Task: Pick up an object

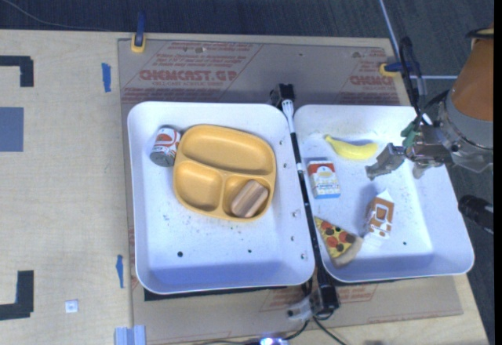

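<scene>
Pizza slice (339, 240): flat triangular toy wedge, red toppings on yellow, pale crust; lies at near-left corner of right bin (451, 245), touching the wall beside the divider.
Small carton (380, 216): tilted white-and-orange box, glossy print; mid-floor of right bin, just beside the pizza slice, apart from it.
Snack box (324, 178): small rectangular pack, white with red and blue print; flat along left edge of right bin.
Banana (352, 148): smooth curved yellow plastic; near far-left corner of right bin, just beyond the snack box.
Gripper (383, 163): grey metal, 2 fingers, reaching in from right edge of right bin; tips hang between banana and small carton, nothing seen between them; spread or pressed together cannot be told.
Arm (474, 100): grey with orange band, over far-right corner of right bin, hiding part of that rim.
Left bin (149, 257): shallow white plastic, rounded corners, dark specks on floor.
Yellow tray (222, 171): moulded, 3 compartments, matte; centre of left bin, toward far edge.
Bread roll (249, 197): tan oblong, in near-right compartment of yellow tray.
Can (163, 145): small red-and-white cylinder on its side, touching far-left edge of yellow tray.
Board (235, 69): brown printed sheet under both bins, clamps at far corners.
</scene>
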`<control>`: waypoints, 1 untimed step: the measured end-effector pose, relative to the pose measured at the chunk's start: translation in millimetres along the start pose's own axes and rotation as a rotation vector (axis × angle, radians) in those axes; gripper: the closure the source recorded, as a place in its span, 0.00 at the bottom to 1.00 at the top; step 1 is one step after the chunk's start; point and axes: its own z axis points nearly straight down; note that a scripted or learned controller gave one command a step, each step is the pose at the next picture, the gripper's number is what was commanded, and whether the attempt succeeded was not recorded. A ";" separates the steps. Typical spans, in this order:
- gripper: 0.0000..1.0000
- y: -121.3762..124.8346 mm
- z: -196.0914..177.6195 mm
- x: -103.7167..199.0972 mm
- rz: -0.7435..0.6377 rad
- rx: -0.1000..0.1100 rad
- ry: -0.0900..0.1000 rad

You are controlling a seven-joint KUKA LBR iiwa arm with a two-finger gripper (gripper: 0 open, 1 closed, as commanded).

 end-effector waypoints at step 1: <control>0.00 23.2 148.1 -23.1 0.001 -0.001 -0.001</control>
